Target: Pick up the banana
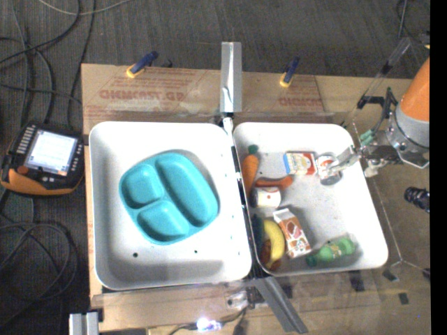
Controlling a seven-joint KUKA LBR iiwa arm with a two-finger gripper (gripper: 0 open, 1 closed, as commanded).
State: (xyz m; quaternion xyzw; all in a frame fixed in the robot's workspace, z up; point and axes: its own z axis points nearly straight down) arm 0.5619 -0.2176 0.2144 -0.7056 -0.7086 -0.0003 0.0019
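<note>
White bins sit side by side at frame centre: left bin (105,187) holding a blue divided plate (170,196), right bin (363,208) holding food.
Faint red cardboard (160,93) print is unreadable. Banana (272,241) lies lower left in that bin, touching a carton (293,232), well below-left of the gripper (334,167); I cannot tell its state.

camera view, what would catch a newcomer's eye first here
The big turquoise divided plate stands out first, lying alone in the left bin. Next comes the right bin, crowded with small items along its left side: a carrot near the top and the banana lower down beside a small carton. The gripper hangs over that bin's upper right, well away from the banana.
</note>
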